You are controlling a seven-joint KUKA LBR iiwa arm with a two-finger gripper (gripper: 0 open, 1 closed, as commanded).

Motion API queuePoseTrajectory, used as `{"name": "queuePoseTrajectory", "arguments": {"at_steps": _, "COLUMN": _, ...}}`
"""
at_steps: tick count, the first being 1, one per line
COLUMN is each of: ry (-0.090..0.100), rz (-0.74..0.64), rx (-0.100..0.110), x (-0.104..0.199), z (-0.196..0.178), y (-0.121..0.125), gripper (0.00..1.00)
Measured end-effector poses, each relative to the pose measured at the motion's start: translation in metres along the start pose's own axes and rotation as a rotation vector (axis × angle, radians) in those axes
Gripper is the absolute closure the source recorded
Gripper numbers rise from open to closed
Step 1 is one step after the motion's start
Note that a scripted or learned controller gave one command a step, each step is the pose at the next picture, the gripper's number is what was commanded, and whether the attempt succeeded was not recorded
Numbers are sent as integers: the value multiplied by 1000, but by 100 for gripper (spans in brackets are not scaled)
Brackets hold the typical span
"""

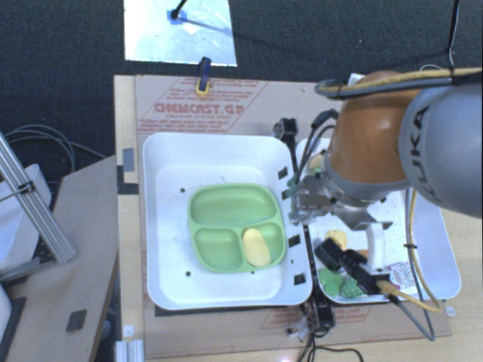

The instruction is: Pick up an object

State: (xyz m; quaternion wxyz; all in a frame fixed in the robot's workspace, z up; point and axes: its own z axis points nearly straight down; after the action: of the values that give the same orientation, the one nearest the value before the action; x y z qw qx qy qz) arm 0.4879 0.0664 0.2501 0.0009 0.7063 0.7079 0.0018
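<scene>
A green divided plate [226,206] lies in the left bin [162,202], with a yellow oval object [256,247] in its lower right compartment. My gripper [332,219] hangs under the grey and orange arm over the left part of the right bin [449,270]. The wrist body hides its tips. Just below it in that bin I see a small yellow piece [336,238] and a green leafy object [341,285]. I see nothing held.
A small packet with red print [400,275] lies near the right bin's front. A pale yellowish thing [317,161] peeks out by the arm at the bin's back left. The bulky arm covers most of the right bin. Cardboard lies under both bins.
</scene>
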Motion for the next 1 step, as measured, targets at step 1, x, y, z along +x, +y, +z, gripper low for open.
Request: {"name": "queuePoseTrajectory", "arguments": {"at_steps": 1, "ry": -3, "rz": 6, "rx": 1, "x": -61, "z": 6, "y": 34, "gripper": 100}}
